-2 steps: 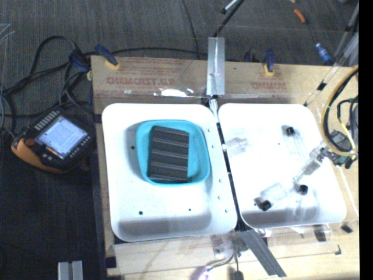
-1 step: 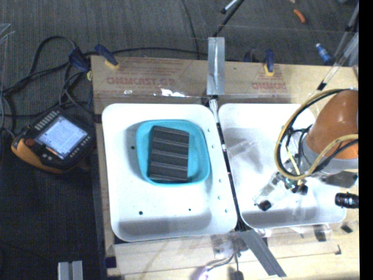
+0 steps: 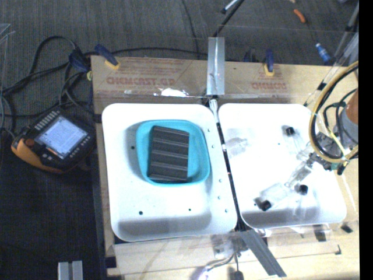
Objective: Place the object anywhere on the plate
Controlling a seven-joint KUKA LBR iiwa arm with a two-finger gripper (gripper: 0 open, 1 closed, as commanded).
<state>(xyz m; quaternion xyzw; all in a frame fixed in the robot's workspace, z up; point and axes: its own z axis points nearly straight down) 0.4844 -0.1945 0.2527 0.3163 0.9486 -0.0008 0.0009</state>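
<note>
Two shallow white bins are sitting side by side on the surface [image 3: 175, 77], which is showing brown board along its far side. The left bin [image 3: 116, 185] is holding a blue plate [image 3: 201, 156] with raised edges, lying a little toward the far half of the bin. A dark ribbed rectangular object [image 3: 169, 153] is lying flat on the plate, well inside its rim and covering most of its middle. The right bin [image 3: 256, 127] is carrying a few small dark pieces [image 3: 288, 130] and some clear, glassy items [image 3: 280, 191] near its front. The arm [image 3: 352, 121], wrapped in yellow and black cables, is reaching in at the right edge above the right bin. The hand [image 3: 326, 156] is hanging over the right side of that bin, well apart from the plate and the object; whether it is open or closed cannot be told, and nothing is visibly held in it. A handheld controller [image 3: 55, 142] with a lit screen is lying on the dark floor to the left of the bins.
</note>
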